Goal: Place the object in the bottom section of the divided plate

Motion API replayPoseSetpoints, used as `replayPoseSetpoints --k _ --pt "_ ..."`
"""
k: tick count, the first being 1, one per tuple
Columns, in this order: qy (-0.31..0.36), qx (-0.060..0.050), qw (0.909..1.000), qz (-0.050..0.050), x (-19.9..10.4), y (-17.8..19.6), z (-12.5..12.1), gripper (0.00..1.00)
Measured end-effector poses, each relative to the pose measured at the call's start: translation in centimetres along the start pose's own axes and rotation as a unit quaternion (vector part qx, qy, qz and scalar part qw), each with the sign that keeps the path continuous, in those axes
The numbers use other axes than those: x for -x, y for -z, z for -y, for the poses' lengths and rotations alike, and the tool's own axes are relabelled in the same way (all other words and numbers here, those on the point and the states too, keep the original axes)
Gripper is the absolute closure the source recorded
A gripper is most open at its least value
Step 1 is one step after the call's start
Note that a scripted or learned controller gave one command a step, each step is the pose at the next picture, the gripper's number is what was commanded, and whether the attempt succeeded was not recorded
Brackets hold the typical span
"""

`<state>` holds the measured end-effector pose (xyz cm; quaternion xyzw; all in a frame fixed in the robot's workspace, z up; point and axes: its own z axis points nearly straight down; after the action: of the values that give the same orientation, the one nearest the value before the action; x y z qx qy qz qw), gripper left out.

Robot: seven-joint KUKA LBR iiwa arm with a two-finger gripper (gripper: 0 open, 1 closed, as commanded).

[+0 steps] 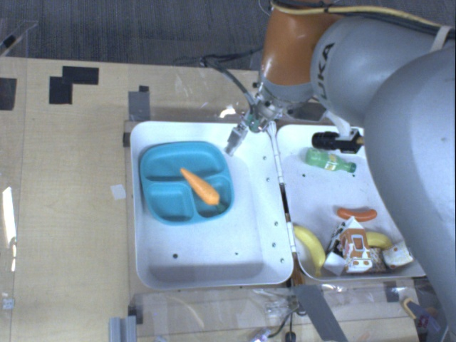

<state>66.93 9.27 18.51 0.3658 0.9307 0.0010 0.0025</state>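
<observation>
Arm point(370, 84): grey, with an orange band above the wrist; it comes in from the right and fills the upper right of the view, its wrist tipped down and to the left over the far edge of the bins.
Hand point(234, 145): slim and slanted, hanging over the far right part of the left bin, just beyond the plate's upper right corner; nothing sits between its fingers, and whether they are spread or closed cannot be told.
Carrot point(200, 186): orange, lying at a slant on the plate, its thin end up-left on the centre ridge and its thick end down-right in the lower right section.
Plate point(158, 164): blue, divided into sections, resting in the far left part of the left bin.
Left bin point(214, 255): white and shallow, on the bench point(64, 226).
Right bin point(320, 191): white, beside the left bin; it holds a green bottle point(330, 161), a sausage point(356, 213), a banana point(311, 246) and a small carton point(354, 246).
</observation>
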Motion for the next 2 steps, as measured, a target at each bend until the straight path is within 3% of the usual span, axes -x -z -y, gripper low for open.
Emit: replayPoseSetpoints --k 1,2 --pt "-0.179 0.006 0.9839 0.002 -4.9 -9.3 -1.9 0.0" --pt "-0.146 0.0 0.9893 0.0 0.7 0.1 0.7 0.0"
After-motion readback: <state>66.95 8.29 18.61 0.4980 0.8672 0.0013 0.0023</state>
